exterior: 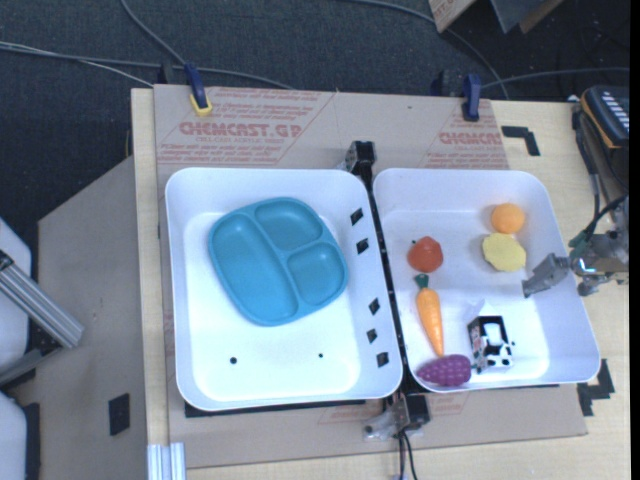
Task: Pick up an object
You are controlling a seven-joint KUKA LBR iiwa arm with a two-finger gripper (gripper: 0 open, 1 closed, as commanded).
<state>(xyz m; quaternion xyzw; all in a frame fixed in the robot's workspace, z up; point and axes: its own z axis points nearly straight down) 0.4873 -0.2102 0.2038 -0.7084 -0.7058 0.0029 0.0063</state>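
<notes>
Fingers (548, 274), apparently together and empty, hover beside the lemon (505, 253).

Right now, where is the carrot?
The carrot lies in the right bin, near its left wall, pointing down the view. The red tomato sits just above it and the purple grapes just below its tip.
</notes>
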